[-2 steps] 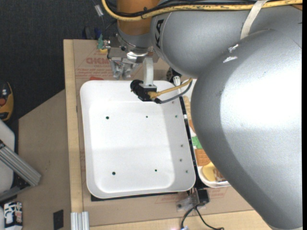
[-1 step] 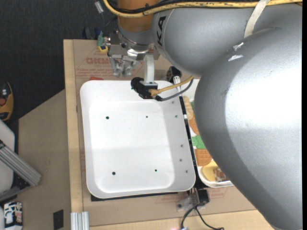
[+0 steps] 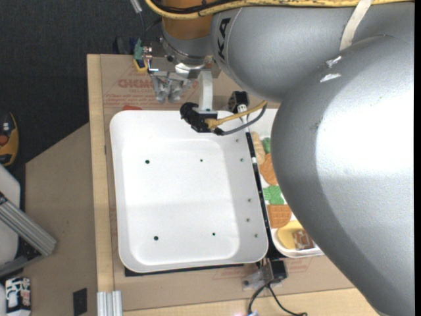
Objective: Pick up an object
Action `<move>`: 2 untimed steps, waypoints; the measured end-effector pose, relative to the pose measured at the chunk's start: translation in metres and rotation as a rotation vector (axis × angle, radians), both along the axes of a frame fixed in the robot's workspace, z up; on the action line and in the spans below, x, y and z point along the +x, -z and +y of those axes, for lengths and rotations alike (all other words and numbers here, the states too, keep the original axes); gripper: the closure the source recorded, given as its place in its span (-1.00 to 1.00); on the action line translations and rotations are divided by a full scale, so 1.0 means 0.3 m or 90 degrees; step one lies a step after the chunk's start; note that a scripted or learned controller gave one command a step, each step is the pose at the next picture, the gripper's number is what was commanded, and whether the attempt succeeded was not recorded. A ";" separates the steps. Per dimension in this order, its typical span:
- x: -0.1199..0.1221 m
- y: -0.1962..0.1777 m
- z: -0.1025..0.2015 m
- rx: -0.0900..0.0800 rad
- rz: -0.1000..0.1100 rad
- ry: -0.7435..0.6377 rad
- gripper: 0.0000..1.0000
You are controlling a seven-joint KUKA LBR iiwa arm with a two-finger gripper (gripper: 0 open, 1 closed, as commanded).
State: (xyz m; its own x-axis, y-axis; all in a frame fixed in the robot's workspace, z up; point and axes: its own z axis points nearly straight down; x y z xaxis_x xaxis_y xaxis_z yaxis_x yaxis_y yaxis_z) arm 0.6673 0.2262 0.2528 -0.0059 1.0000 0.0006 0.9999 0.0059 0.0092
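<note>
My gripper (image 3: 168,91) hangs over the far rim of the left white bin (image 3: 131,176), near its back left part, below the orange wrist band. I see nothing in it. The right bin (image 3: 289,247) is mostly hidden under the grey arm. Along its visible left strip lie an orange piece (image 3: 268,170), a green piece (image 3: 273,195), another orange piece (image 3: 279,214) and a brown and yellow item (image 3: 300,238).
A black cable fitting with a yellow wire (image 3: 200,119) hangs over the left bin's far edge. The big grey arm covers the right half of the view. Both bins rest on a brown board (image 3: 105,176), with dark floor to the left.
</note>
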 end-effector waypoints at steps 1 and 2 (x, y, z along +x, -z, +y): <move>0.000 -0.034 0.003 0.000 -0.001 -0.001 1.00; 0.001 -0.069 0.006 0.000 -0.003 -0.002 1.00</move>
